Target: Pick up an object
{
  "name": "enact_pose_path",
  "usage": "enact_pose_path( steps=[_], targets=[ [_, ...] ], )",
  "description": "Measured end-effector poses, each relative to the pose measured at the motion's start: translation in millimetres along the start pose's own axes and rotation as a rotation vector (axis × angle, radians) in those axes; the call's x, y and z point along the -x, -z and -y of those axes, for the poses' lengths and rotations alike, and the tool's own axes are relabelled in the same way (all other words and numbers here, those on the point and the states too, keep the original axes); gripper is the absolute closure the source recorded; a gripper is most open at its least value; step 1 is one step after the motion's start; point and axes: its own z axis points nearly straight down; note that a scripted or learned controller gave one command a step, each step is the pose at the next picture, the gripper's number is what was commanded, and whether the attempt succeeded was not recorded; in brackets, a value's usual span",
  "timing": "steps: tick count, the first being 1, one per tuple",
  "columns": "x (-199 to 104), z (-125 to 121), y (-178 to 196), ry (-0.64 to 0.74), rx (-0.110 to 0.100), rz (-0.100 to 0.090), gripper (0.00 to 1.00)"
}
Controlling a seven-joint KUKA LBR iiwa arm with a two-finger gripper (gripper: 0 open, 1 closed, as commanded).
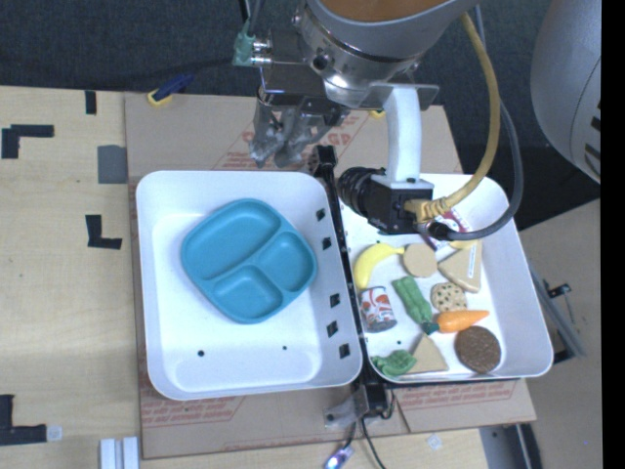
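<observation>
One small can (377, 308) bears an unreadable label.

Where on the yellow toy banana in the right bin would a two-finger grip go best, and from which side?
Probably across the middle of the yellow toy banana, coming straight down from above. It lies flat, curved, at the upper left of the right white bin; its narrow width suits the fingers, and the beige round piece crowds its right end.
</observation>
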Motion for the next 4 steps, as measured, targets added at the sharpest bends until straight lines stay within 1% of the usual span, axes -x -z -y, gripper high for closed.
enact_pose_path(
  steps=[1, 2, 3, 4],
  targets=[
    [-7.7, -2.3, -154.0, -0.003, -0.032, 0.016, 1.00],
    [-8.8, -2.4, 0.4, -0.002, -0.002, 0.001, 1.00],
    [-9.5, -2.5, 1.6, -0.001, -0.016, 0.009, 1.00],
    [-10.4, -2.6, 11.3, 0.001, -0.018, 0.009, 1.00]
  ],
)
